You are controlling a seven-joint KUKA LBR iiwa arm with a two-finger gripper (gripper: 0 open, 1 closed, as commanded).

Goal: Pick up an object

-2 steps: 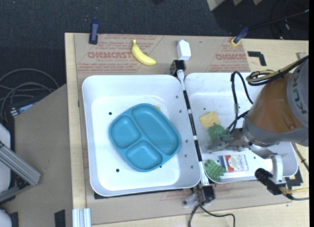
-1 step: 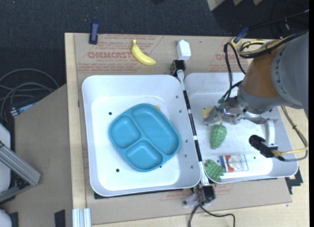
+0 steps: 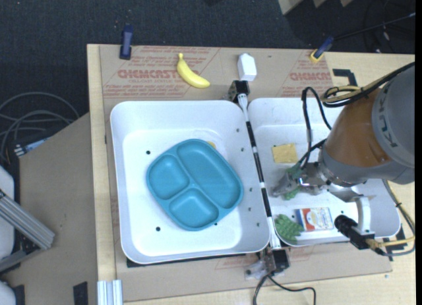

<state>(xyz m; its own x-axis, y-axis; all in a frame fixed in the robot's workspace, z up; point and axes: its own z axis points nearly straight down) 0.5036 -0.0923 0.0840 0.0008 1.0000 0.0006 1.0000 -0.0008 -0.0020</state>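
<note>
The tool (image 3: 290, 186) sits low in the right shallow white bin (image 3: 264, 116), beside its left wall; whether it grips anything cannot be told. Candidate objects lie close: a tan square sponge-like piece (image 3: 285, 153) just above, a green leafy toy (image 3: 287, 228) and a white printed card (image 3: 312, 219) below. The blue divided plastic plate (image 3: 193, 183) lies in the left white bin (image 3: 125, 122); a yellow toy banana (image 3: 190, 74) rests on the desk (image 3: 151, 73), outside both bins.

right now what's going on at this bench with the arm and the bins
The grey and orange arm reaches from the right over the right bin, with its gripper low among the items there: a tan square piece, a green item and a small printed box. A blue divided plate lies in the left bin. A banana sits on the bench behind the bins.
</note>
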